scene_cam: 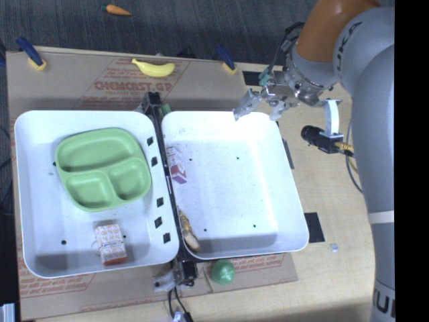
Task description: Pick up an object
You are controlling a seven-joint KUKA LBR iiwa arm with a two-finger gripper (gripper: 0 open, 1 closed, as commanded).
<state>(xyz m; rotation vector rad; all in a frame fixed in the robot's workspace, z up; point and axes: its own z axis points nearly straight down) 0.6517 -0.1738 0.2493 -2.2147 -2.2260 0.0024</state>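
Observation:
My gripper (pixel 259 108) hangs over the far right corner of the right bin (pixel 268 180), open, with nothing between its fingers. A small red and white packet (pixel 176 166) lies in that bin against its left wall. A tan item (pixel 188 236) rests at the divider near the front. In the left bin (pixel 30 200) sit a green divided plate (pixel 102 167) and a small red and white carton (pixel 109 243). All of these lie well to the left of the gripper.
A yellow banana (pixel 154 67) lies on the cardboard behind the bins. A green ball (pixel 222 272) sits on the cardboard in front of the right bin. Blue clamps (pixel 31 53) hold the cardboard's far edge. An orange carrot (pixel 118 9) lies on the floor.

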